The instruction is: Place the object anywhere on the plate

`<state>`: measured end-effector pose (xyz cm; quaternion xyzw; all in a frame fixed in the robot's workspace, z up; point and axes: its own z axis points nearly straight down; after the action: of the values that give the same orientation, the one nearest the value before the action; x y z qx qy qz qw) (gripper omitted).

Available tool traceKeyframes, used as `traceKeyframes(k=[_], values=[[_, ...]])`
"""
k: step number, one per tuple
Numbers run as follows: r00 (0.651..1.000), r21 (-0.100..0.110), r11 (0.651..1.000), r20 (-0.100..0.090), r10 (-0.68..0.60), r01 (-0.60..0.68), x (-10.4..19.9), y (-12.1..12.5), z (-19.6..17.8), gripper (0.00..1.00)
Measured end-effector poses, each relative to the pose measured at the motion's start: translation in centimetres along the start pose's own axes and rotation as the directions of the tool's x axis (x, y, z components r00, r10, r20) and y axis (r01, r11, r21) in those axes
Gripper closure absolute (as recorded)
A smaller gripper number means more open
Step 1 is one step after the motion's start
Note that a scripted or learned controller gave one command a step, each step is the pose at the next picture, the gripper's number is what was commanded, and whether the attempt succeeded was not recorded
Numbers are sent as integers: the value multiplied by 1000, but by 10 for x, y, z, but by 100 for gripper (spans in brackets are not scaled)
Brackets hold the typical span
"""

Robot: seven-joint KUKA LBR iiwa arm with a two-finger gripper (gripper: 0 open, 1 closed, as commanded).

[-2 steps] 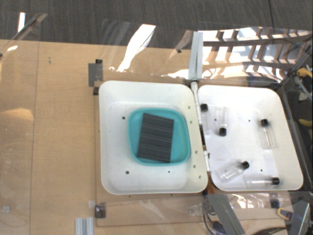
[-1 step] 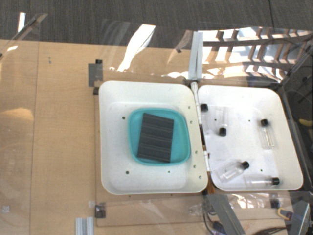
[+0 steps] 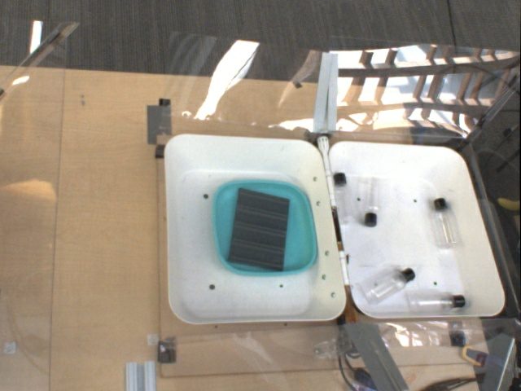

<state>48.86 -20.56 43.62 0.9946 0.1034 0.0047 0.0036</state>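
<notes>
You see a teal plate [image 3: 303,243] carrying a dark grey block [image 3: 259,230] ribbed with darker bands. Both bins, the left bin [image 3: 187,243] and the right bin [image 3: 407,169], are white; the clear vials [image 3: 444,222] wear black caps, and the bench [image 3: 81,218] is pale tan.

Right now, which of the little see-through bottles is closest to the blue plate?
The vial at the right bin's upper left corner, black cap by the divider. The other vials lie farther from the teal plate.

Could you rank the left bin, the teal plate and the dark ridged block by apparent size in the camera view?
1. Left bin
2. Teal plate
3. Dark ridged block, lying on the plate
</notes>
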Motion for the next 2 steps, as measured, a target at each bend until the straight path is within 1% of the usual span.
traceKeyframes(k=[2], values=[[1000,3,1000,4,-4,4,1,-1,1,0]])
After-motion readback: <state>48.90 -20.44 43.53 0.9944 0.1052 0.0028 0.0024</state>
